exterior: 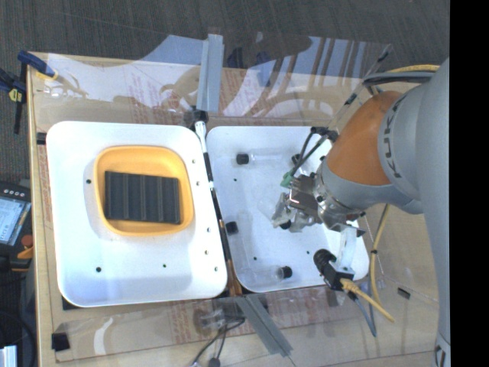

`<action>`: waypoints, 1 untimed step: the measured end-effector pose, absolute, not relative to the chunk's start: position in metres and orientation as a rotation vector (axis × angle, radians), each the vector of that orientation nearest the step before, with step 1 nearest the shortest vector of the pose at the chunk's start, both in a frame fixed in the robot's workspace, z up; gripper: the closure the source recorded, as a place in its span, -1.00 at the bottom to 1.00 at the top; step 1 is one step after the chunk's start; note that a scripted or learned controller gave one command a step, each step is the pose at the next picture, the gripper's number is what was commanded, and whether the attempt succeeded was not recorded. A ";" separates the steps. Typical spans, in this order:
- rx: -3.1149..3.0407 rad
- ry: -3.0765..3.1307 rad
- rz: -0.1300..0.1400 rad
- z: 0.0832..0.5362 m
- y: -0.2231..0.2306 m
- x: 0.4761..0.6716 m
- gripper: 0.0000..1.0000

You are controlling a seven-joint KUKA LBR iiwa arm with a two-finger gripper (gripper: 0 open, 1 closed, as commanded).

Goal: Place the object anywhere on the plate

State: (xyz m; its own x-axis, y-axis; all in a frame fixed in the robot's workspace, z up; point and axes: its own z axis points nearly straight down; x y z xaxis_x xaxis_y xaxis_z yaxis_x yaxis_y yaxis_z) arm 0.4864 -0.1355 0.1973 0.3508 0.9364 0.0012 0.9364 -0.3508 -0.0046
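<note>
A yellow plate (pixel 143 161) with rounded corners sits in the left bin (pixel 69 251). A dark grey ribbed rectangular object (pixel 143 197) lies flat on the plate's middle. My gripper (pixel 290 211) hangs low over the middle of the right bin (pixel 252 197), far to the right of the plate and the object. A small green piece (pixel 286 179) shows just above the gripper; I cannot tell what it is. Nothing is visible between the gripper's tips.
Small black studs (pixel 242 159) (pixel 231 227) (pixel 284 271) stand on the right bin's floor. A raised divider (pixel 209 182) separates the two bins. The arm's orange band (pixel 363 155) covers the right bin's right side. A grey metal bar (pixel 208 71) stands behind the bins.
</note>
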 end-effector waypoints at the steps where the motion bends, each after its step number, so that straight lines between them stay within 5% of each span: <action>1: -2.377 -2.050 0.004 0.226 -0.095 0.537 1.00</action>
